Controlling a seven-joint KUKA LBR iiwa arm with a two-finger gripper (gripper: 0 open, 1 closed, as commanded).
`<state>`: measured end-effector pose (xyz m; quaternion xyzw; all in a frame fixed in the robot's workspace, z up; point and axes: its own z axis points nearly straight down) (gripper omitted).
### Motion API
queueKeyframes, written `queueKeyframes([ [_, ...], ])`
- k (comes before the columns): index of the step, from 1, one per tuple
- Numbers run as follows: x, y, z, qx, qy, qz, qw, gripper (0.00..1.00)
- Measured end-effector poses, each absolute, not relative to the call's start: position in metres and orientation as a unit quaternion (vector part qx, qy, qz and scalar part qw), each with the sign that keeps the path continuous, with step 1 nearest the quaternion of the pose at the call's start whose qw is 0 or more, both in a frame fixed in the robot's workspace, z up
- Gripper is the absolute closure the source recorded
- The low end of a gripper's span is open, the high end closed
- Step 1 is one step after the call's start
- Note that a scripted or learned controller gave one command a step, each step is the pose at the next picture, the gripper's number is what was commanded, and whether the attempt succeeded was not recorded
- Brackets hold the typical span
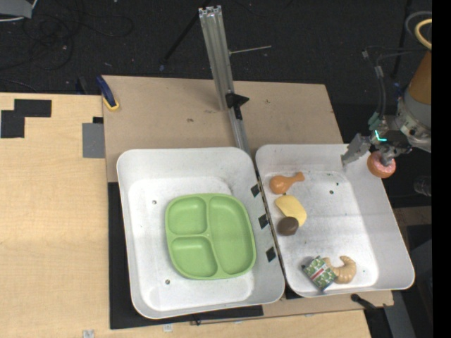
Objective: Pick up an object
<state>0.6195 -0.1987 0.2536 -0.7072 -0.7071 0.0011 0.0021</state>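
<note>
**Count of what lies before me**

I count two white bins on the table: the left bin (134, 189) and the right bin (366, 210). The left one carries one green divided plate (210, 235) with three compartments. The right one carries five small things: one orange drumstick-shaped toy (285, 182), one yellow piece (291, 208), one dark brown round piece (287, 225) touching it, one green packet (318, 272) and one tan croissant-shaped toy (344, 269) near the front edge. One pink ring-shaped thing (383, 165) sits at my gripper (380, 146).
</note>
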Motion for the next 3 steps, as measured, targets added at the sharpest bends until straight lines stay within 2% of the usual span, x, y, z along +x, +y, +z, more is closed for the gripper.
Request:
queueKeyframes([
  [1,0.62,-0.199,0.255,-0.707,-0.707,0.0005,0.001,0.0],
  [2,0.621,-0.197,0.19,-0.707,-0.707,0.0024,0.004,0.0],
  [3,0.622,-0.202,0.144,-0.707,-0.707,0.0022,0.003,0.0],
])
